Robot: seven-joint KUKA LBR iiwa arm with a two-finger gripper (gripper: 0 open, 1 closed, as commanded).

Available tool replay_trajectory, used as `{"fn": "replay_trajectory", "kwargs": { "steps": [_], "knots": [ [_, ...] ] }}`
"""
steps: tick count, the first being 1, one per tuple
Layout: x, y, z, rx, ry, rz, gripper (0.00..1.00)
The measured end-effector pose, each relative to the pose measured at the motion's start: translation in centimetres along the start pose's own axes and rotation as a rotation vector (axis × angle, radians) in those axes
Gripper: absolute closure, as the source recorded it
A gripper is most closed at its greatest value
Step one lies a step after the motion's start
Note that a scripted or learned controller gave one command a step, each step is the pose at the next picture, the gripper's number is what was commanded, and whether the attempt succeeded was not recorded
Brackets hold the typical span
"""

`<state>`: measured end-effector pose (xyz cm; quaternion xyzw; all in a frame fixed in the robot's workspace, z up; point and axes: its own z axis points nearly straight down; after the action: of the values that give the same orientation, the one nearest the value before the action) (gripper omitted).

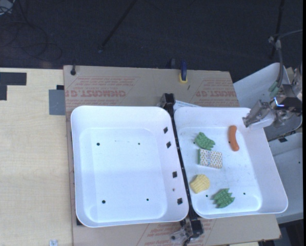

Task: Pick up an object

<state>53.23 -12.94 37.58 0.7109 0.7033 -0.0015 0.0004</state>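
Bins: two shallow white trays side by side on the table, sat on a cardboard sheet, prob. to protect the top and keep them in one spot.
Left bin: nothing to pick from it that I can see; looks like the drop side.
Right bin: all the items are here, spread apart w/ gaps between, which gives room for a grab on each.
Sausage: orange-red, lying lengthwise near-to-far, at the far right of the right bin; closest item to the arm, so likely first target, imo.
Far green piece: leafy toy, left of the sausage, just far of the patterned block.
Patterned block: flat, speckled, mid-bin.
Yellow piece: lumpy, near-left part of the right bin, close to the divider.
Near green piece: near edge, just right of the yellow one.
Hand: at the right bin's far right rim, right of the sausage and apart from it, arm coming in from the right; carries nothing; whether it is open or closed, can't tell, too small and blurred.
Stage: approach only, pick not yet made.
Risk: sausage is round and may roll off a poor pinch; rim close by.
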Motion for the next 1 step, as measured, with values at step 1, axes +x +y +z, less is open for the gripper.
{"fn": "replay_trajectory", "kwargs": {
  "steps": [1],
  "knots": [
    [5.58,-3.71,9.20,0.014,0.007,-0.014,1.00]
  ]
}}
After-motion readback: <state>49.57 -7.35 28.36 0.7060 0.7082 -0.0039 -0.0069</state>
